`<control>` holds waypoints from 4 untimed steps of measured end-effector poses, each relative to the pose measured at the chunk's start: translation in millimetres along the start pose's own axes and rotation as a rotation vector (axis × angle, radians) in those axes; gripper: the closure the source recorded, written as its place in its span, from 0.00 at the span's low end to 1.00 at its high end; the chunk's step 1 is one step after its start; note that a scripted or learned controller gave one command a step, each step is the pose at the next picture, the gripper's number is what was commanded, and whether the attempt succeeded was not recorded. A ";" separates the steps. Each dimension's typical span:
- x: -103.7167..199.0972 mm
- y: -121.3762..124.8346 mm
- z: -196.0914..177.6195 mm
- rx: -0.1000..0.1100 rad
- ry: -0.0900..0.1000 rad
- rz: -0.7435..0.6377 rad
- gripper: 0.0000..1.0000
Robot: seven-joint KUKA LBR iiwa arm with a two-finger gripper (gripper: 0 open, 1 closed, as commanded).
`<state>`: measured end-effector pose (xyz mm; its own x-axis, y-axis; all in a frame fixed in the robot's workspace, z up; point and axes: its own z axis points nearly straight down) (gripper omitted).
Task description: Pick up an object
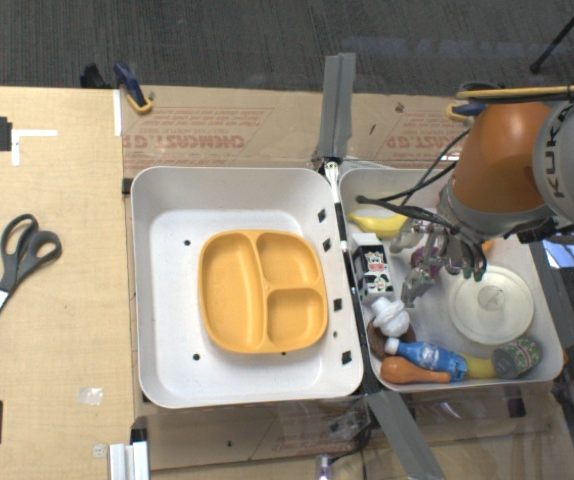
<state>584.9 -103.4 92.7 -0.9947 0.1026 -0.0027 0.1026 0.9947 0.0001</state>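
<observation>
you have the gripper [435, 268] low in the right bin [547, 373], but i cannot tell its state under the wrist clutter. choose one loose object, for example the white round lid [491, 305] just beside it, smooth and domed, and come straight down on its edge. the blue bottle [434, 356] is glossy and round and can roll. the yellow divided plate [263, 290] is matte plastic.

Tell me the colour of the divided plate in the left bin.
Yellow-orange divided plate, plain, clearest in the camera view.
</observation>
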 end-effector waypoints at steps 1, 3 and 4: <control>88.0 -107.0 -0.9 0.000 -0.002 0.138 0.00; 55.5 -119.7 -6.4 -0.002 -0.010 -0.248 1.00; 44.4 -117.9 -6.6 -0.001 -0.012 -0.722 1.00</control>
<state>528.7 -216.1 99.2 -0.8144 -0.5802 -0.0133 -0.5802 0.8145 -0.0050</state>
